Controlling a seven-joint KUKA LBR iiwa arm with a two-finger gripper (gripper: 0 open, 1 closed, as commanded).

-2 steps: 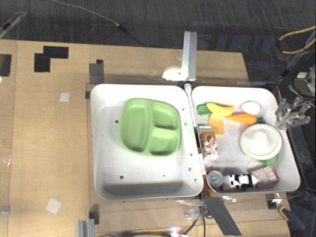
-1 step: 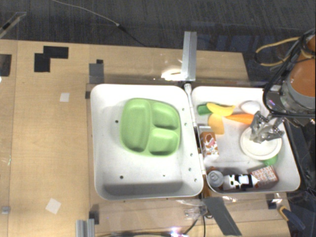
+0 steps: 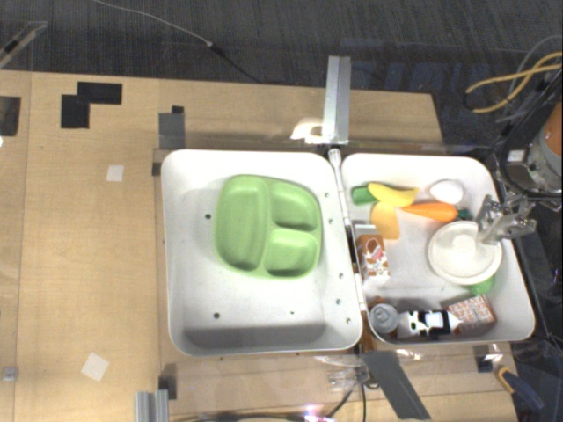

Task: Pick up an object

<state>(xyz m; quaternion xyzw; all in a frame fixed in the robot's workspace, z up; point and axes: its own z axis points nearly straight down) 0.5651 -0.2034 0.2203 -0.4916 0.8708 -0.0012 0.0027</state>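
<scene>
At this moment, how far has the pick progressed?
Nothing looks picked yet. The hand sits low at the right bin's right side, beside the white bowl, with nothing seen between its fingers. The carrot, banana and green tray lie in the bins. Grasping and lifting remain.

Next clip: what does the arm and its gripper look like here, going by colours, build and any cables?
At the right edge the arm shows a grey body with an orange patch above the wrist. The gripper is a small silvery metal piece with grey parts, too blurred to show detail. Yellow and black cables loop on the dark floor behind the arm. No markings are legible.
</scene>
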